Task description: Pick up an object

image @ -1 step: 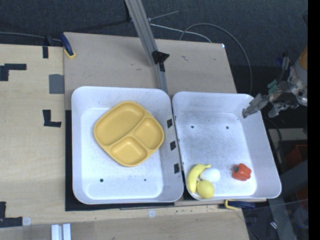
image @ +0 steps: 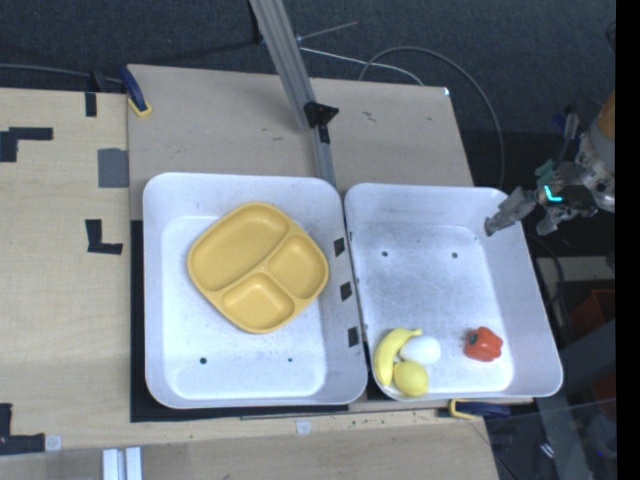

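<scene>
Objects to pick: clustered in the near part of the right bin [image: 500,268]; banana [image: 393,347], white egg [image: 421,350] and lemon [image: 411,377] packed together in the near-left corner, touching one another.
Banana: curved, lying against the bin's left wall, arching over the egg and lemon.
White egg: just right of the banana, resting above the lemon.
Lemon: nearest the bin's front rim, pressed against banana and egg.
Red pepper [image: 484,344]: alone, to the right of the cluster, apart from it, near the front-right corner.
Gripper [image: 527,214]: at the right bin's far-right rim, above the edge, well apart from all four objects; nothing between the fingers; spread of the fingers — cannot tell, too small and dark.
Obstructions: crowding of the three yellow-white items against the corner walls; pepper with open floor around it.
Left bin [image: 170,298]: carrying a yellow divided plate [image: 258,266], three compartments, lying flat in the far-middle part.
Table [image: 60,268]: light wood, black tape marks at left.
Metal pole [image: 285,53]: slanting from the top edge down to the gap between the bins.
</scene>
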{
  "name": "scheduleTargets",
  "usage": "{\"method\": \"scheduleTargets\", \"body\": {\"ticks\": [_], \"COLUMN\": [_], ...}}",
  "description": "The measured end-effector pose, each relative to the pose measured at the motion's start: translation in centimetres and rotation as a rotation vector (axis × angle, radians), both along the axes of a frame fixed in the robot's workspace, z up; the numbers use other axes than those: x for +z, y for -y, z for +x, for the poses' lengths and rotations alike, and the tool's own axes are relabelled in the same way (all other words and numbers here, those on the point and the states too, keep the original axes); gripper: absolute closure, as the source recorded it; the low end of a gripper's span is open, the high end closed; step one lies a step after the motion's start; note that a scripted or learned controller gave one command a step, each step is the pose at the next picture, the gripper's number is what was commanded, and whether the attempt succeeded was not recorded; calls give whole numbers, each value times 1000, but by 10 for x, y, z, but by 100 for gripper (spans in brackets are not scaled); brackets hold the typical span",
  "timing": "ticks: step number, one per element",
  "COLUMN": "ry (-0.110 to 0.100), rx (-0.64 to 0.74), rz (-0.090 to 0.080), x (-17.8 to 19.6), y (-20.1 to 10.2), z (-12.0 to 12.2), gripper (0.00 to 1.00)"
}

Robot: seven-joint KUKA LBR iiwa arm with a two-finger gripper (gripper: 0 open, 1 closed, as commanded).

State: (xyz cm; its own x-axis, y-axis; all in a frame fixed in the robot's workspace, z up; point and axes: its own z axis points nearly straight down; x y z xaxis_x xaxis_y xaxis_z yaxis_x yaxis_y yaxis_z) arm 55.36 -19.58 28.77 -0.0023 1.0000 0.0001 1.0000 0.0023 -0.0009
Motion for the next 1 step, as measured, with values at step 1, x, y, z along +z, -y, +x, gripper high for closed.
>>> {"method": "scheduleTargets", "body": {"ticks": [1], "ry": [-5], "rx": [-1], "rz": [1], "x": [-49], "y": [-9], "z": [3], "gripper": [0]}}
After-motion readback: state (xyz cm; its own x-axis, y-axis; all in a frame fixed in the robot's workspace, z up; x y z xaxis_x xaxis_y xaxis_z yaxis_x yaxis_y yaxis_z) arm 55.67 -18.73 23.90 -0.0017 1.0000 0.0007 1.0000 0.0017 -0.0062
